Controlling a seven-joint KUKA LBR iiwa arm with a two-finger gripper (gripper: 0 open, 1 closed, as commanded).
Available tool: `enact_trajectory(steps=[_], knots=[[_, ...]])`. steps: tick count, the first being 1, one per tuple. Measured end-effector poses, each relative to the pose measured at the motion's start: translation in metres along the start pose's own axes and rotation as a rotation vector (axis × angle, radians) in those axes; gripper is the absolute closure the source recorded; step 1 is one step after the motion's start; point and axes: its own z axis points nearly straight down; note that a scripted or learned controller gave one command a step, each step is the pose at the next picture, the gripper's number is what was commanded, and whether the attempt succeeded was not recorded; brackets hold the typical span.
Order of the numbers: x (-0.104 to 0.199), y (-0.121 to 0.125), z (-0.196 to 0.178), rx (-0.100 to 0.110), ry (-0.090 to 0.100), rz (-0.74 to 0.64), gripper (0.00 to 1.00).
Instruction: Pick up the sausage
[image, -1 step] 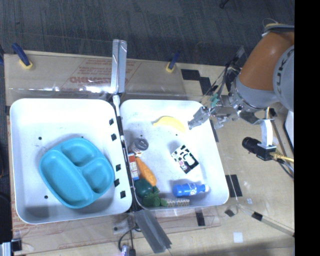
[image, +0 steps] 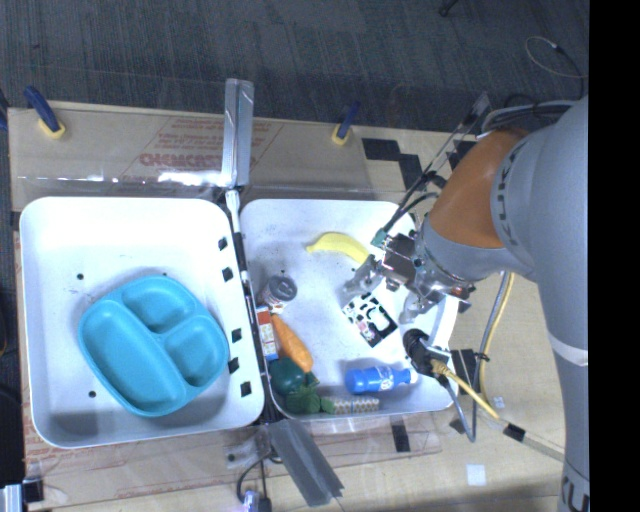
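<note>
A grey KUKA arm (image: 520, 200) with an orange band reaches in from the right over the right-hand white bin (image: 330, 212) on the counter, its wrist low above a black-and-white patterned card (image: 372, 318). Whether the jaws are spread or pressed together cannot be told from this angle. The sausage (image: 266, 335), a slim reddish piece, lies along the right bin's left wall, touching an orange carrot (image: 292, 342) and well apart from the jaws. A banana (image: 336, 245), a blue bottle (image: 378, 379) and a green toy (image: 290, 380) share that bin. The left bin (image: 50, 225) holds a blue divided plate (image: 152, 342).
</note>
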Motion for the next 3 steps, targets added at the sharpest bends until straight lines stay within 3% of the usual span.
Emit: enact_trajectory(steps=[1,2,3], knots=[[0.034,0.041,0.053,-0.002,0.0,0.267,0.0],[0.073,0.102,0.102,-0.002,0.001,0.328,0.0],[0.083,0.057,0.103,0.003,0.0,0.797,0.0]])
